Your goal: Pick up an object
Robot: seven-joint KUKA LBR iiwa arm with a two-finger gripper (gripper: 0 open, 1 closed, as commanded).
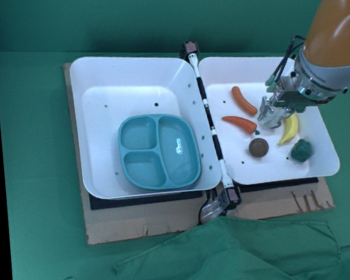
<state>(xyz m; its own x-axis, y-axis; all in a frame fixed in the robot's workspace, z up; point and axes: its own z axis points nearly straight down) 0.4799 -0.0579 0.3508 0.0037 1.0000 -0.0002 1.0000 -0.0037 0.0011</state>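
Orange-banded arm (pixel 335 18) partly hiding banana (pixel 290 129)

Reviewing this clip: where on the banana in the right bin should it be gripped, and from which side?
Probably the banana's thick middle, coming straight down, closing across its narrow width. It lies flat, running up-down in view, with bare bin floor on its right; the end effector crowds its left.

yellow banana (pixel 290 129), brown ball (pixel 259 148), teal divided plate (pixel 158 151), white bins (pixel 97 82)
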